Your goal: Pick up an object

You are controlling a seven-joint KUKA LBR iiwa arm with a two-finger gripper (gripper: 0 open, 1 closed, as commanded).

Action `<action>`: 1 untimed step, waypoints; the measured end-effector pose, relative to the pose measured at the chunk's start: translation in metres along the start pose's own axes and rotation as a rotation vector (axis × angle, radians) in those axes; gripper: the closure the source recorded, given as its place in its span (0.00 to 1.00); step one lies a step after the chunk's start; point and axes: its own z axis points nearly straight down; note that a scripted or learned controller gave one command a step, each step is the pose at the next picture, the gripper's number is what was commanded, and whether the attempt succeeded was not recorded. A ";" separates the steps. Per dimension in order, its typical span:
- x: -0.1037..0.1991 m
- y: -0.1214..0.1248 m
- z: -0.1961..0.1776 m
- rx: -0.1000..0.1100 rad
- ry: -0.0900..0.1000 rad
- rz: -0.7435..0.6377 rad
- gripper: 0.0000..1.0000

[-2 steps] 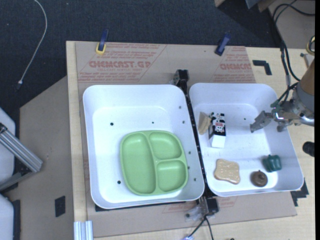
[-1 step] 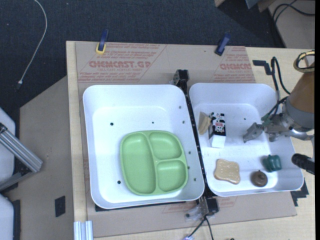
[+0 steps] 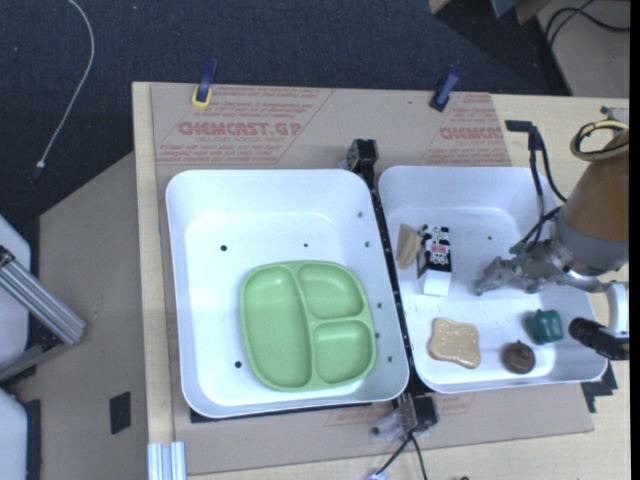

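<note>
My gripper [image 3: 497,276] hangs low over the right bin [image 3: 480,190], near its middle right, under the orange-banded wrist [image 3: 600,208]. Left of it lie a black-and-white carton [image 3: 436,247] with a small white block [image 3: 434,283] at its near end, and a tan wedge [image 3: 406,246]. A slice of toast [image 3: 454,342] lies toward the near side, with a brown round piece [image 3: 518,357] to its right. A teal object [image 3: 545,325] sits just below the wrist. I see nothing held in the gripper.
The left bin [image 3: 200,208] holds a green divided plate [image 3: 305,323]. A black divider clamp [image 3: 362,154] sits between the bins at the far side. Blue and yellow clips [image 3: 205,86] hold the cardboard at the back edge.
</note>
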 end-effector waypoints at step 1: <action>-0.001 0.001 -0.013 -0.005 -0.002 0.000 1.00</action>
